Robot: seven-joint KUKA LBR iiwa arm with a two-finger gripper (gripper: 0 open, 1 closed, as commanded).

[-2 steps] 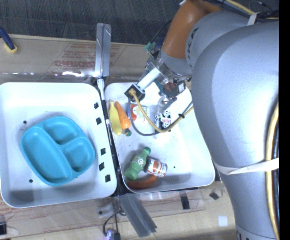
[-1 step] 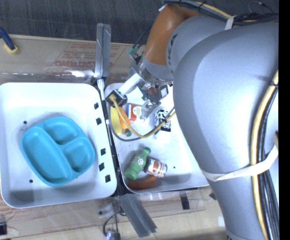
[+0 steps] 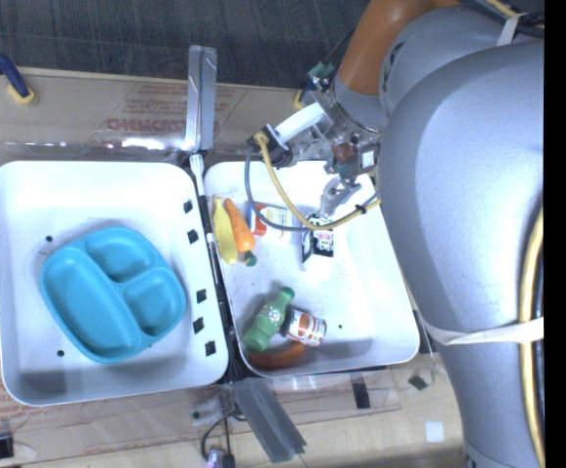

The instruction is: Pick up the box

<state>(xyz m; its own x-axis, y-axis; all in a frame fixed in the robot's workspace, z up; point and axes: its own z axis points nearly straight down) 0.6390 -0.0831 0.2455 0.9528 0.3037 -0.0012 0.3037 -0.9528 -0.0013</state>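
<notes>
Looming over the whole right side of the frame, the grey arm (image 3: pixel 458 213) is the nearest and largest thing, its orange band showing at top centre-right. Below it the bench carries two white bins: the left bin (image 3: pixel 10 291) holds a blue divided plate (image 3: pixel 112 295), and the right bin (image 3: pixel 395 334) holds the smaller clutter.

Reaching down over the upper part of the right bin, the gripper (image 3: pixel 336 195) hangs just above and to the right of the box (image 3: pixel 319 244); I cannot tell how far apart its fingers stand, and nothing shows between them. This reads as the approach step, with the pick not yet made.

That box is a small dark carton with a pale label, lying near the middle of the right bin, slightly above centre. Its long axis seems to run roughly up and down the frame, tilted a little, though it is small and partly shadowed, so which end is the top is unclear.

For the next move, the gripper would likely need to shift down-left, centre over the box, and close across its short side.

Other items, by size: a green bottle (image 3: pixel 268 320), a yellow banana (image 3: pixel 223 232), an orange carrot (image 3: pixel 240 224), a small can (image 3: pixel 306 329), and a reddish sausage (image 3: pixel 278 356) along the bin's lower edge.
</notes>
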